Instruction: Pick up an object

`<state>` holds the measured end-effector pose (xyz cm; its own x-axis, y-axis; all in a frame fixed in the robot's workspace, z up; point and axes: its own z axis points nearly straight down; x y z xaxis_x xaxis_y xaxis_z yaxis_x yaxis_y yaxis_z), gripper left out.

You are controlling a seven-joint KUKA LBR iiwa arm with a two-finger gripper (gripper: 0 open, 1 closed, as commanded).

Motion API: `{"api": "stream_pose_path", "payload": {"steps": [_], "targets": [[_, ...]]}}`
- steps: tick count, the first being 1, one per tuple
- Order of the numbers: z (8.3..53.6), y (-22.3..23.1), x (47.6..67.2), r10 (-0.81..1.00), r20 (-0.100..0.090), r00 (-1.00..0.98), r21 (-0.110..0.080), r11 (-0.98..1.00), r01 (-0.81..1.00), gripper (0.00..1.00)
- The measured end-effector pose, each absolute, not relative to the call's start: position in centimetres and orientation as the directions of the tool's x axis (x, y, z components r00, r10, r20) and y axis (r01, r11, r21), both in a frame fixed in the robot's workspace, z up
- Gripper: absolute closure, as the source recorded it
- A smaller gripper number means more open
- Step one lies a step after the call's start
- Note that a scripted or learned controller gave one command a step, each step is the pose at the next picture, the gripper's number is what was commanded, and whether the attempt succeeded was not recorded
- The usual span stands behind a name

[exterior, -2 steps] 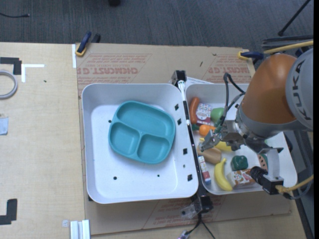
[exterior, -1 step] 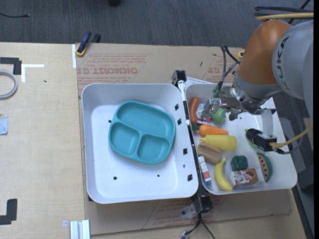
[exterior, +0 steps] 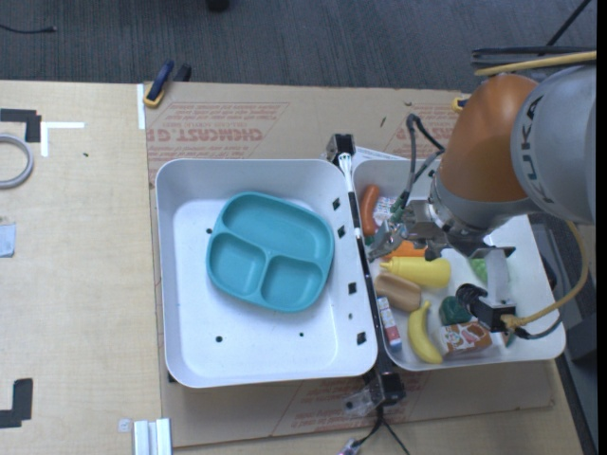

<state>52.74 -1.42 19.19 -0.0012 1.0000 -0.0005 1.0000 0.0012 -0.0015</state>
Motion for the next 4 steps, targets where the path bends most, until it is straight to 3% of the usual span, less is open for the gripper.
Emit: {"api": "stream_pose_path", "payload": {"steps": [1,2,3,4], "targets": [[19.2,-2.4,48.1,1.0,0.0,0.003,-0.002,-0.003,1.0,0.0],[19.2,-3.9,55.1,1.0,-0.001,-0.002,0.0,0.002,1.0,0.0],[19.2,-3.9,49.7,1.0,0.0,0.003,-0.002,-0.003,1.0,0.0],[17.3,-9.7,59.8,1.0,-0.001,-0.001,0.0,0.001,1.0,0.0]]}}
